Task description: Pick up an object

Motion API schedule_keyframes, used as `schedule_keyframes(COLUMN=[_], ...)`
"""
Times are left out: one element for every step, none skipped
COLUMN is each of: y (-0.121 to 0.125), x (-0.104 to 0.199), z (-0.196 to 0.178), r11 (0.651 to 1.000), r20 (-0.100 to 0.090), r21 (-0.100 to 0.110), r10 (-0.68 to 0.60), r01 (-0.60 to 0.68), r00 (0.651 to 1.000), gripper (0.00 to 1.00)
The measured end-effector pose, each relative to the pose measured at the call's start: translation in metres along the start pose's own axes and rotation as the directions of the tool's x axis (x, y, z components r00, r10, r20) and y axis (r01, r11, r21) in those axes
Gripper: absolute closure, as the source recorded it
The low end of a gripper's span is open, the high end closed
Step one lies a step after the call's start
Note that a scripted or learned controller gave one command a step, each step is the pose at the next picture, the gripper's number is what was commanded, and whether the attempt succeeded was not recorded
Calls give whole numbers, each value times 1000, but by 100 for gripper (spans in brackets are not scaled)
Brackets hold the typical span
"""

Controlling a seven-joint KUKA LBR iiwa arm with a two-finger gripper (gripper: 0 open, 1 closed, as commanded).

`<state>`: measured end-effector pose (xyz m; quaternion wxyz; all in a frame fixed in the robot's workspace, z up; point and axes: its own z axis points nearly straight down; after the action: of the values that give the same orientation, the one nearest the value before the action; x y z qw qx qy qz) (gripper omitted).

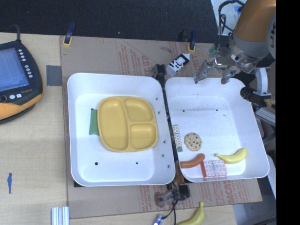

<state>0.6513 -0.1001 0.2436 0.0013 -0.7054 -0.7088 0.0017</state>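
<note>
- While the gripper hangs over the right bin's far rim, its fingers are spread apart, holding nothing.
- Cookie, banana, sausage lie near that bin's front.

Probably a robotics lab: teach pendant; clamped cardboard; toy food bins.

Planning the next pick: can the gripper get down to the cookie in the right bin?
Probably yes: the cookie lies flat with nothing over it, and the open gripper hovers above the same bin's far edge.
</note>
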Motion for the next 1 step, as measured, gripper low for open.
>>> schedule_keyframes(y=[-39], x=[8], z=[153], r11=[1000], r20=[1], r21=[2], r10=[-1], r01=[1], r00=[1000], gripper=[0])
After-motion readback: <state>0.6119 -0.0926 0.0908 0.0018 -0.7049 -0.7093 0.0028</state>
